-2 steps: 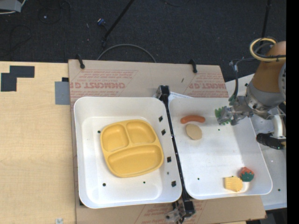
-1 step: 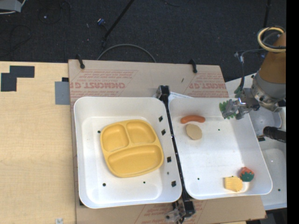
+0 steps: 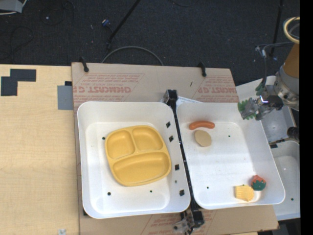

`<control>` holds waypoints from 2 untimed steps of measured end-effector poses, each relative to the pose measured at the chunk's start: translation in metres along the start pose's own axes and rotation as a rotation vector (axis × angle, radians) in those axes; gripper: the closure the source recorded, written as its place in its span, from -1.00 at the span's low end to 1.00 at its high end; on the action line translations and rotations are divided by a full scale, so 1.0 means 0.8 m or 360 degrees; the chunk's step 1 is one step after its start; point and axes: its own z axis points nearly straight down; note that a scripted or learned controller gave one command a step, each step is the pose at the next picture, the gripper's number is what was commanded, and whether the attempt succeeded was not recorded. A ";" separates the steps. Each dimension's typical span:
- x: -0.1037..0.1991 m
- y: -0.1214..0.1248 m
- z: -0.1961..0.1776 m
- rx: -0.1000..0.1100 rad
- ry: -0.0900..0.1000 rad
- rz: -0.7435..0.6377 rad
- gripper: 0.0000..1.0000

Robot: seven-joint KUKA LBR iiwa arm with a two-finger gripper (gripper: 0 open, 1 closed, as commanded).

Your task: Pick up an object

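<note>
I see two bins [image 3: 93, 131] on cardboard [image 3: 146, 84], wood bench [image 3: 34, 155], dark floor [image 3: 146, 23]. Gripper [image 3: 252, 107] state: can't tell.

We see glossy white plastic bins [image 3: 93, 131], a smooth yellow plastic tray [image 3: 138, 155], matt printed cardboard [image 3: 146, 84], a pale wood-look tabletop [image 3: 34, 151]

The flat brown cardboard sheet [image 3: 146, 84] under the bins bore red printing, upside down and too blurred to read.
</note>
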 end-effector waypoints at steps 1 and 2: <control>0.076 -0.015 -0.001 0.0010 0.0006 -0.0007 1.00; 0.138 -0.039 -0.010 0.0011 0.0006 -0.0008 1.00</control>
